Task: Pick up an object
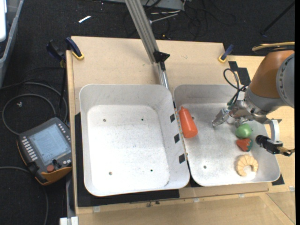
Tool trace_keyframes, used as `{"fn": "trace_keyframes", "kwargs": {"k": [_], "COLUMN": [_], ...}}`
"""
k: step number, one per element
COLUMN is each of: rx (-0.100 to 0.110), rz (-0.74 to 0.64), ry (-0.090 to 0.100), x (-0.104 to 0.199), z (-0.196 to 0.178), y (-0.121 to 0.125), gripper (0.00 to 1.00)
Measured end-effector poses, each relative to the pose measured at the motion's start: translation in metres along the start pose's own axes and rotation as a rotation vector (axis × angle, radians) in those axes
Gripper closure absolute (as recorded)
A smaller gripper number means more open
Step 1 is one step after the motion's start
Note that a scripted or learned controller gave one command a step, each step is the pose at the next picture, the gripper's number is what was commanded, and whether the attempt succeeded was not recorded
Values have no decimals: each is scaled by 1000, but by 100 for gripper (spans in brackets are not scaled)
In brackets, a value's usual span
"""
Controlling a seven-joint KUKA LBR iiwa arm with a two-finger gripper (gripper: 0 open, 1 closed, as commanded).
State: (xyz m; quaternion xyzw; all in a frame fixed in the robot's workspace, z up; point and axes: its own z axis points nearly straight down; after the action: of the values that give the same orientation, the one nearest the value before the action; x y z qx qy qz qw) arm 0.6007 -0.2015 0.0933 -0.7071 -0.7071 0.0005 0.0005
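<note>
My gripper [224, 121] hangs low over the right bin [206, 95], at the end of the grey arm with the orange band that reaches in from the right. Its silver fingers [216, 121] stand spread, open, with bare bin floor between them. A green round object [243, 131] lies just right of the gripper, close to its near side. A small red object [243, 145] sits directly below the green one. A tan croissant-shaped piece [246, 165] rests near the bin's front right corner. An orange carrot-like object [188, 123] lies along the bin's left wall, left of the gripper.
The left bin [89, 125] sits beside the right one, their walls meeting in the middle. A metal pole [143, 25] slants down from the top to the bins' back edge. A teach pendant [44, 146] lies on the floor at left.
</note>
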Motion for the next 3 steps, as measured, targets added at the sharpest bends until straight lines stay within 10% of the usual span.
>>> {"fn": "trace_keyframes", "kwargs": {"k": [1,3], "rx": [-4,-8], "rz": [1,-4], "ry": [-1,-2], "x": [0,16], "z": [-13,-120], "y": [1,-1], "gripper": [100,100]}}
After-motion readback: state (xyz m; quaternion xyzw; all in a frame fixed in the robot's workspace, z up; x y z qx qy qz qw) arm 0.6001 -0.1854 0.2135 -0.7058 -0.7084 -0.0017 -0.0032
